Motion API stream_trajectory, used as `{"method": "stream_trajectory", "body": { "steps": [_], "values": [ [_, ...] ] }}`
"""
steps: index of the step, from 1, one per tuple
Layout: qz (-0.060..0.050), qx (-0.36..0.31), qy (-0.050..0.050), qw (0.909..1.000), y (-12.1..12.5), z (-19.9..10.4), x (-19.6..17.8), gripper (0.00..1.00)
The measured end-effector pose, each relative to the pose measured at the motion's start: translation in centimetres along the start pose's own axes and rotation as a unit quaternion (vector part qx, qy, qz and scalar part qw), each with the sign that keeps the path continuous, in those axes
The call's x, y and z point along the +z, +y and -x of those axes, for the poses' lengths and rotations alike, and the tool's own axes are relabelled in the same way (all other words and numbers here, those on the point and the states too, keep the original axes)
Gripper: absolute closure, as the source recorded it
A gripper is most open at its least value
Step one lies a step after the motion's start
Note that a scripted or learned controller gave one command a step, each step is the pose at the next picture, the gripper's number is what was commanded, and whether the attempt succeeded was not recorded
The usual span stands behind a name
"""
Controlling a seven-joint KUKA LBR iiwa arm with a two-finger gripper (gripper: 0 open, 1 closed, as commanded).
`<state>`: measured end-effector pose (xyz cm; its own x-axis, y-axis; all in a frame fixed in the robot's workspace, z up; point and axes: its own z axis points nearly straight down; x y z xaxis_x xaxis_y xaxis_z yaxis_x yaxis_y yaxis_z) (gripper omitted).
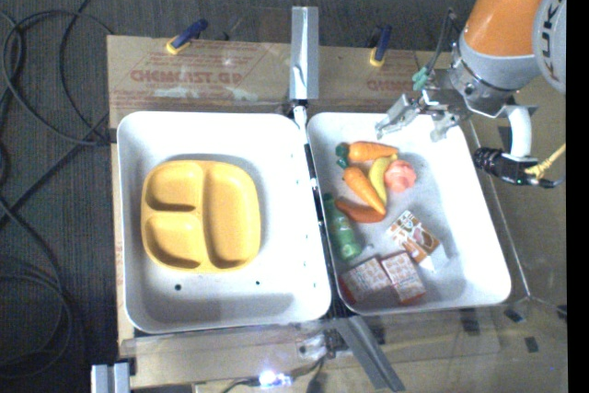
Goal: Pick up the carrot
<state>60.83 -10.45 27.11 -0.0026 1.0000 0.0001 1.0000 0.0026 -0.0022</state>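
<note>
In the right bin an orange carrot with a green top lies across the far part of the pile. A second carrot slants below it, and another orange piece lies under that. A yellow banana and a pink fruit touch them. My gripper hovers over the bin's far rim, just above and to the right of the top carrot, open with nothing between its fingers.
A green vegetable and several snack packets lie in the near part of the right bin. The left bin holds a yellow divided plate. A metal bar stands behind the bins' shared edge.
</note>
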Motion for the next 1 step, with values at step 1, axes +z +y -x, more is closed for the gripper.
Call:
{"method": "stream_trajectory", "body": {
  "steps": [1],
  "values": [
    [0.003,-0.108,-0.001,0.9942,3.69,0.18,15.25,0.00]
  ]
}}
